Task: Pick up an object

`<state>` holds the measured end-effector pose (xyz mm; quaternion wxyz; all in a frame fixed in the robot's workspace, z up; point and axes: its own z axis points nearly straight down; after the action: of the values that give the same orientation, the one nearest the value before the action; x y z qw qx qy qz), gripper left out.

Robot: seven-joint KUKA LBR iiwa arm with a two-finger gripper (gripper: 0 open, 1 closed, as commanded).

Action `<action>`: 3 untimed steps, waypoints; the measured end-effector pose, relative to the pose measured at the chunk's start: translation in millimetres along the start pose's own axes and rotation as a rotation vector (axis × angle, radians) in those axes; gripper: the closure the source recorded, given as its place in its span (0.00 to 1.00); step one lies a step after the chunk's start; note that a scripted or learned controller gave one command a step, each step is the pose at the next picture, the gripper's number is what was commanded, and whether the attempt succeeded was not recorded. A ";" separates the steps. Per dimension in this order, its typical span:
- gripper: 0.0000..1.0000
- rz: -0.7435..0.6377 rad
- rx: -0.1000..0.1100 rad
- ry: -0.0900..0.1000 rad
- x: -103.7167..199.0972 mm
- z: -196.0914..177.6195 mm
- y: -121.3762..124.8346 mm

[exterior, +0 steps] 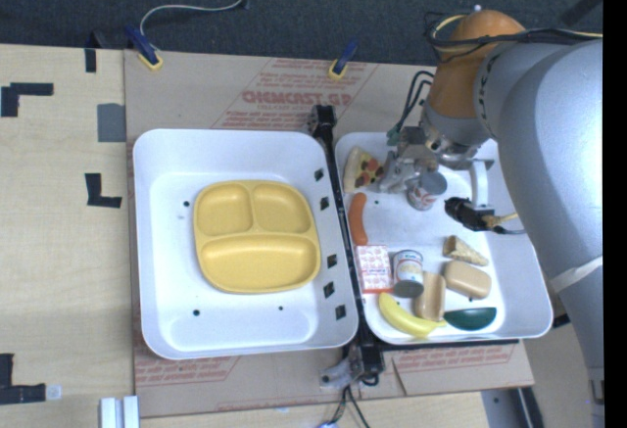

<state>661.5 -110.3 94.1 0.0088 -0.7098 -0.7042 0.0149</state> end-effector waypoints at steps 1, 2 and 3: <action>1.00 -0.010 -0.035 0.008 -12.5 -75.7 4.9; 0.00 -0.009 -0.033 0.007 -12.4 -74.7 4.4; 0.00 -0.009 -0.030 0.006 -45.7 8.4 7.0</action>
<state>667.9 -156.2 85.8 0.0006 -0.7066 -0.7076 0.0022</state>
